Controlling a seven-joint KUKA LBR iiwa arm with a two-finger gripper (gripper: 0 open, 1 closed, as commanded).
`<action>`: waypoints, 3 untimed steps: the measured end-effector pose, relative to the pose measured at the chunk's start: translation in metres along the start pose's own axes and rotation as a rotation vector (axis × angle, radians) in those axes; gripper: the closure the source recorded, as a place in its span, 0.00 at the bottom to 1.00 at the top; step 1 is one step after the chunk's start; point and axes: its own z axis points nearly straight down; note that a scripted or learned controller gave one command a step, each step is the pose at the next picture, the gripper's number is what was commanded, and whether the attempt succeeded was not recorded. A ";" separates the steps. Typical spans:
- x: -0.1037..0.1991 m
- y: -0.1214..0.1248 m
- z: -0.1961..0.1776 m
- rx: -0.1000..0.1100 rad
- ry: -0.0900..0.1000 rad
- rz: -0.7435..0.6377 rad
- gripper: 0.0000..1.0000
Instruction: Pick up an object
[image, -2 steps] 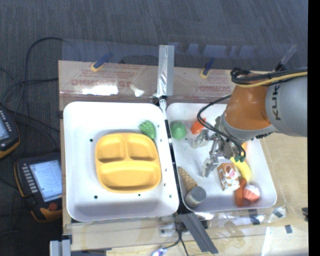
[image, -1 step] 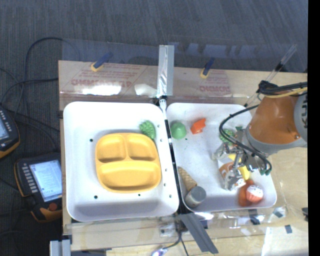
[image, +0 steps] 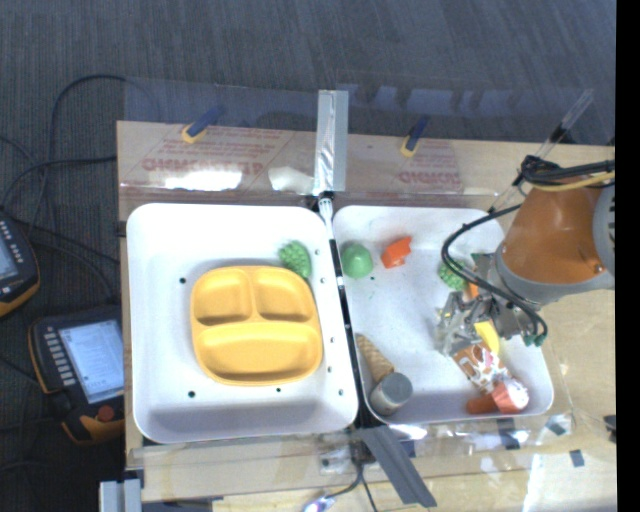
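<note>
My gripper (image: 462, 322) is low in the right bin (image: 420, 225), near its right side, below the orange band of the arm (image: 550, 240). A small yellow piece (image: 487, 333) lies right beside it, and a colourful packet (image: 478, 365) lies just below. A green leafy item (image: 451, 272) sits partly under the wrist. A green ball (image: 356, 260) and an orange piece (image: 397, 251) rest at the bin's upper left. A tan cone (image: 371, 354) and a grey cylinder (image: 390, 392) sit at the lower left, and a red item (image: 503, 398) lies in the lower right corner.
The left bin (image: 160, 300) holds a yellow divided plate (image: 257, 323) and a green broccoli-like piece (image: 296, 257) by its upper right corner. A ridge (image: 340, 300) separates the bins. Black cables (image: 470, 240) loop from the wrist over the right bin.
</note>
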 end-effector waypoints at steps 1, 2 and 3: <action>0.009 0.020 0.009 0.000 0.002 0.358 1.00; -0.089 0.050 -0.108 -0.008 0.014 0.358 1.00; -0.021 0.037 0.010 -0.008 0.005 0.151 1.00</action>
